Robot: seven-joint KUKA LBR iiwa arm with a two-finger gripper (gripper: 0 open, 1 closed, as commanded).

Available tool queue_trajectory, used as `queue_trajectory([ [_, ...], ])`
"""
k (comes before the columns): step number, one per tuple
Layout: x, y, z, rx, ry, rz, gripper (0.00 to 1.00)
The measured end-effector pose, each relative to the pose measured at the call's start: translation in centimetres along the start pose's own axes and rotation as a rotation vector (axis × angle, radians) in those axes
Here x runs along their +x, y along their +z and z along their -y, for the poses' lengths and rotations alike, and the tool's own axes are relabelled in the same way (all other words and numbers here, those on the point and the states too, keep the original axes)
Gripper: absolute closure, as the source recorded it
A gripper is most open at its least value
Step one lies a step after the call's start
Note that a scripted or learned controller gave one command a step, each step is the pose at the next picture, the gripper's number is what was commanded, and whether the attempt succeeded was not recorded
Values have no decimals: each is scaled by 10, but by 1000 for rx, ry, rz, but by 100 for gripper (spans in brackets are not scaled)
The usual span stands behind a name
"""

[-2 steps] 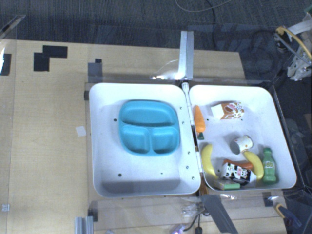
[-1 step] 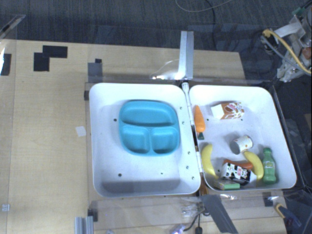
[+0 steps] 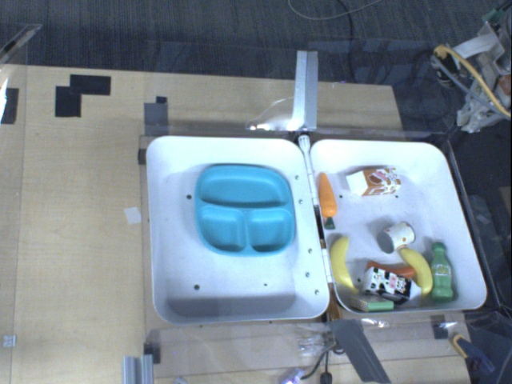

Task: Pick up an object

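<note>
target: carrot [image 3: 326, 196] in right bin [image 3: 448, 174] | light, stiff, smooth | grasp across the middle | claw state: cannot tell

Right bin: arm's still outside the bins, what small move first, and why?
Probably bring the gripper in over the right bin and line up above the carrot. It lies apart from the rest along the bin's left wall, while the two bananas, the green bottle and the small cup crowd the near end. The left bin holds a blue divided tray.
</note>
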State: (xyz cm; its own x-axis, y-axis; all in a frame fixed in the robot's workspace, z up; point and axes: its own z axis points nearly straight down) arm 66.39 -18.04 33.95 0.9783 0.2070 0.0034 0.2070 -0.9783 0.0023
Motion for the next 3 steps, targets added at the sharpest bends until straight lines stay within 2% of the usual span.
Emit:
queue_trajectory([
  [1, -1, 15, 15, 1, 1, 0, 100],
  [2, -4, 37, 12, 1, -15, 1, 100],
  [3, 3, 38, 49, 3, 2, 0, 100],
])
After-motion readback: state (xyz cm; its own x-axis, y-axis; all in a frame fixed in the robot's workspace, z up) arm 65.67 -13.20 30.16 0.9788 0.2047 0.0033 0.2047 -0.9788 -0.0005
